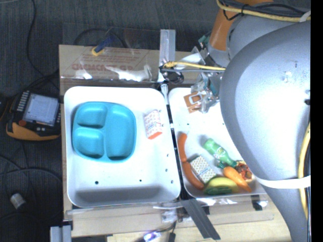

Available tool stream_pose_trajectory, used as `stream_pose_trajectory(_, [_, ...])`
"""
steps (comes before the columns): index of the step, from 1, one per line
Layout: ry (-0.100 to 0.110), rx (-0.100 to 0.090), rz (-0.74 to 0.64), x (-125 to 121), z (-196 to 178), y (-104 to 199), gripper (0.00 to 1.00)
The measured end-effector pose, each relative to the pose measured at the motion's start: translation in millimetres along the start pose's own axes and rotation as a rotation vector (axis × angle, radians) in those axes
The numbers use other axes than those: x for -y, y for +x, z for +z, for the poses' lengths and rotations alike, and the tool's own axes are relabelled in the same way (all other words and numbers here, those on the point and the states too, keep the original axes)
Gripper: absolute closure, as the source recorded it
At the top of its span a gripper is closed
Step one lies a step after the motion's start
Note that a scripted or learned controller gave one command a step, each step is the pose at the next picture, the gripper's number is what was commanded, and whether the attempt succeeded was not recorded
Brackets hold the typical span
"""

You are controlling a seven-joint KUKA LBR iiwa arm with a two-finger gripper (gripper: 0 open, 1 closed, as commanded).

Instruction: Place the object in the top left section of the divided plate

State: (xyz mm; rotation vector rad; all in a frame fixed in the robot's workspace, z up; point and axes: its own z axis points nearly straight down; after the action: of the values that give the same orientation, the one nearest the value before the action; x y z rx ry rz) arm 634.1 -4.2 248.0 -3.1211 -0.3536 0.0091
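The divided plate lies in the left bin, toward that bin's left side; it is smooth blue plastic, rounded at the corners, with two small sections on its left and one long section on its right. All three sections lie bare. Just beside the plate's upper right corner, apart from it, a small white and orange packet rests on the bin floor. Wide white floor stays open below the plate and along the bin's right wall.

In the right bin a cluster fills the lower end: a long orange sausage shape, a checkered packet, a green bottle, a carrot and a yellow-green fruit, closely packed and touching. The upper floor of this bin is more open.

The tool hangs over the upper part of the right bin, glinting metal with something small and orange-brown beside it; whether its fingers are spread or closed cannot be told. The broad grey arm covers the bin's right side. Cardboard lies on the worktop above the bins.
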Motion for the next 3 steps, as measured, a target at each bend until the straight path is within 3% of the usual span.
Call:
stream_pose_trajectory(1, [0.001,-0.003,-0.003,61,65,-15,1.0])
stream_pose_trajectory(2, [0.01,-0.026,-0.023,79,75,7,1.0])
stream_pose_trajectory(3, [-0.01,-0.011,0.011,154,115,47,1.0])
